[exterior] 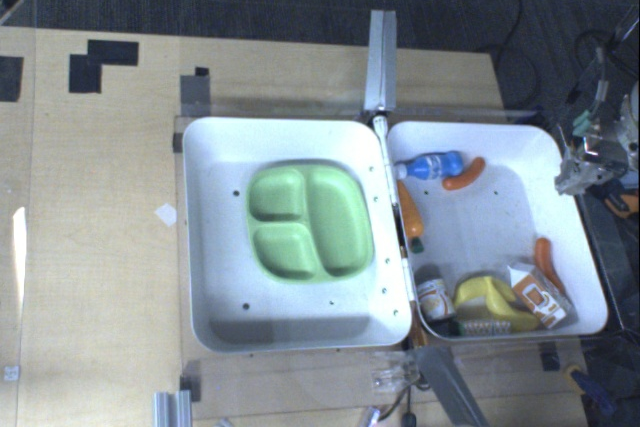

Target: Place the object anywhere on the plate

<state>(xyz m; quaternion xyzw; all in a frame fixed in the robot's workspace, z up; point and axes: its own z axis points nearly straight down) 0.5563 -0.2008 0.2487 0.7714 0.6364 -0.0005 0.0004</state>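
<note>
I see the green plate (308, 220) in the left bin (200, 245). A small bottle (432, 165) lies in the right bin (520, 205) — likely light, slippery; grip across its middle. End effector (590, 160) at the right edge — grip state unclear.

a pale green divided plate (308, 220) is sitting in the white left bin (215, 215), while the white right bin (520, 150) is showing a clear bottle with a blue label and white cap (432, 166), an orange-red sausage (465, 175), an orange carrot with a dark green tip (410, 213), a second orange-red sausage (545, 260), a yellow object (490, 300), an orange-and-white carton (541, 298) and a small can with a brown-and-white label (432, 297). the light wooden bench (100, 215) is carrying black rectangular markings (100, 63).
</note>
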